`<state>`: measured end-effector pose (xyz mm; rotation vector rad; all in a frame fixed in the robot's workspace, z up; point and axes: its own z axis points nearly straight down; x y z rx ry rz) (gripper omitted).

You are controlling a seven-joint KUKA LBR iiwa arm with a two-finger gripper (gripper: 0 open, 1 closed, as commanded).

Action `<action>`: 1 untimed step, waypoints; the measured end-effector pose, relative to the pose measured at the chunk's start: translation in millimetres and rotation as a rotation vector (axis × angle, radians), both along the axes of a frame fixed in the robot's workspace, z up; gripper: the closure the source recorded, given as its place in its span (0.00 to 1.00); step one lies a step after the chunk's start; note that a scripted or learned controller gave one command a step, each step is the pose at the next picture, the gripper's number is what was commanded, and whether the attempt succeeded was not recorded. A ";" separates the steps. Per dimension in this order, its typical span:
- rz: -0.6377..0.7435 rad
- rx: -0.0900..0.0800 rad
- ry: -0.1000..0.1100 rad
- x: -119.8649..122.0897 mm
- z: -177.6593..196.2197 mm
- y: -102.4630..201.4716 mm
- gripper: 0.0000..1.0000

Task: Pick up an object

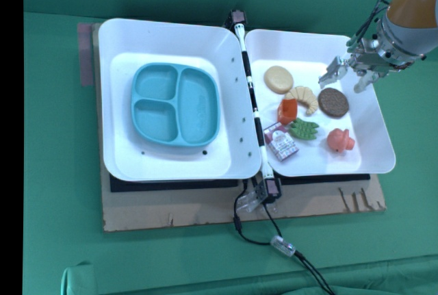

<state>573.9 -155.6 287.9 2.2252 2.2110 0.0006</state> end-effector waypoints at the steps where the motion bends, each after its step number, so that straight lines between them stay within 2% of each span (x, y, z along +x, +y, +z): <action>1: 0.000 -0.004 -0.011 32.4 -87.5 23.7 0.00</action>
